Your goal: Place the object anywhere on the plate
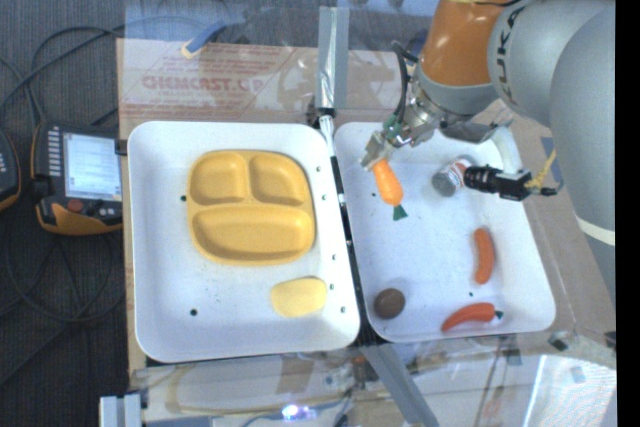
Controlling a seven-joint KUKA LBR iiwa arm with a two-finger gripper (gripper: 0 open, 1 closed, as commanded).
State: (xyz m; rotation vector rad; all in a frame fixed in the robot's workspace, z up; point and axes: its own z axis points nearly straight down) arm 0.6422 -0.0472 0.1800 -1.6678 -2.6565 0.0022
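Observation:
A yellow plate (250, 205) with three compartments lies in the left bin (160, 315). An orange toy carrot (388, 183) is in the right bin (520, 305) near its upper left corner, its green end pointing toward the front. My gripper (385, 143) is directly above the carrot's upper end, touching or nearly touching it. The view does not tell whether the carrot is gripped or lying on the bin floor.
A pale yellow oval piece (299, 296) lies in the left bin below the plate. The right bin also holds a small silver can (449, 179), an orange sausage (484, 255), a red sausage (469, 316) and a brown ball (389, 302). The divider between the bins runs just left of the carrot.

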